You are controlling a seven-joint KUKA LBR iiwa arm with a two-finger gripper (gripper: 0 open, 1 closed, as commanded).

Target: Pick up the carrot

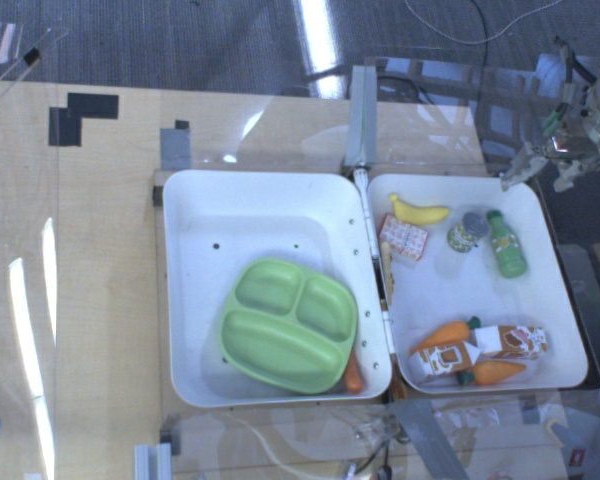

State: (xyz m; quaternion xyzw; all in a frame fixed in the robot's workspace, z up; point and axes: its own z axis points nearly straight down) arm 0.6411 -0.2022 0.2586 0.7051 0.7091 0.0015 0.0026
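— So where's the carrot [446,334]?

— Right bin [555,268], near front edge, lying beside a carton [512,341]; a second carrot [497,372] lies just in front of that carton. Banana [418,210], can [467,233] & green bottle [506,245] sit toward the back.

— And the claw [552,158]?

— Up at the right bin's far right corner, above the rim, well apart from the carrots, holding nothing. Can't tell how far it's open; too blurred.

— Left bin [190,268]?

— Green divided plate [288,325], w/ something orange at its front right edge.
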